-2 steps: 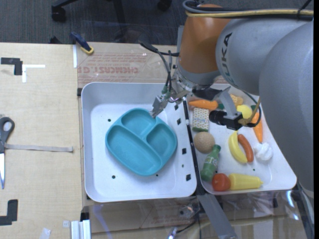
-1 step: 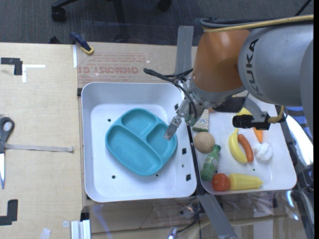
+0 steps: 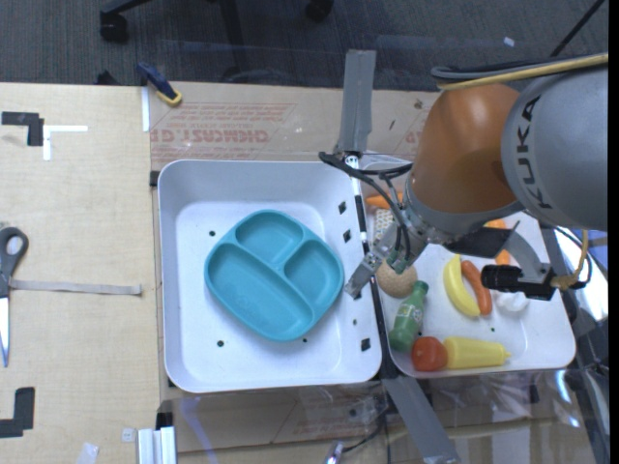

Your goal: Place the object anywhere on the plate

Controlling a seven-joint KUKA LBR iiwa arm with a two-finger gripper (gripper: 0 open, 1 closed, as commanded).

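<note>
Item: your pincer (image 3: 387, 264), state I cannot tell, poised over the tan ball (image 3: 396, 280) in the right bin (image 3: 542, 351); blue plate (image 3: 276, 275) awaits delivery.

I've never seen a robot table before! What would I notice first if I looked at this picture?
Probably the big grey arm with its orange band, reaching in from the right over the right bin. Next, the bright blue plate with three sections, lying in the middle of the left bin. The right bin has colourful toy food, like a yellow banana, a green bottle and a red tomato.
</note>
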